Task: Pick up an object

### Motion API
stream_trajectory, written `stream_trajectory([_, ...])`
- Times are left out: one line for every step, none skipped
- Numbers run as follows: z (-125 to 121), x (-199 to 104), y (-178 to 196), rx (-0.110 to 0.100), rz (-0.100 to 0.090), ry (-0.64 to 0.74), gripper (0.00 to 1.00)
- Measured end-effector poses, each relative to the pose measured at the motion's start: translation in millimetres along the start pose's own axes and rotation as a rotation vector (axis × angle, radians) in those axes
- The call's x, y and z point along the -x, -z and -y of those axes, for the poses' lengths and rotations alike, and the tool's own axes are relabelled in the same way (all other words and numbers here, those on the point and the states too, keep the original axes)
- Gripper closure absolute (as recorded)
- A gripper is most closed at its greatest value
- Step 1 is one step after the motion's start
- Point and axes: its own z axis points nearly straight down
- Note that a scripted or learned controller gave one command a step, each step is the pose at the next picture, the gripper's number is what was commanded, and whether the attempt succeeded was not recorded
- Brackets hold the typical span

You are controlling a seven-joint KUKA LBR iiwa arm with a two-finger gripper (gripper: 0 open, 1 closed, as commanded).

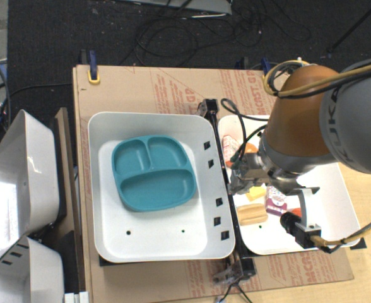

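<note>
Left bin [103,188]: shallow, white, with rounded corners, lying on the brown cardboard-covered bench [173,87]
Teal plate [153,172]: a three-compartment divided tray, flat on the floor of the left bin, toward its upper half and turned slightly askew; two small compartments at its far side, one large at its near side
Divider between bins: a dark strip with small black clips [212,163] along the left bin's right rim
Right bin [337,213]: white, just beside the left bin, largely covered from above by the arm
Objects in the right bin: a tan block like a bread bun [252,215] near the bin's left wall; a small yellow piece [256,193] just above it; a purple-and-white item [276,201] to the right of these; something orange-red [231,146] further up by the left wall, partly hidden
Gripper [245,175]: low over the left part of the right bin, just above the yellow piece and the tan block; cannot tell how the jaws stand, as the wrist hides them
Arm [312,118]: grey with an orange band, reaching in from the right, with yellow and black cables looped over its top
</note>
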Motion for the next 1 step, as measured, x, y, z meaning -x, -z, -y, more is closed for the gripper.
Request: stream_trajectory([-11.5, -56.8, -9.5, 0.0, 0.0, 0.001, 1.0])
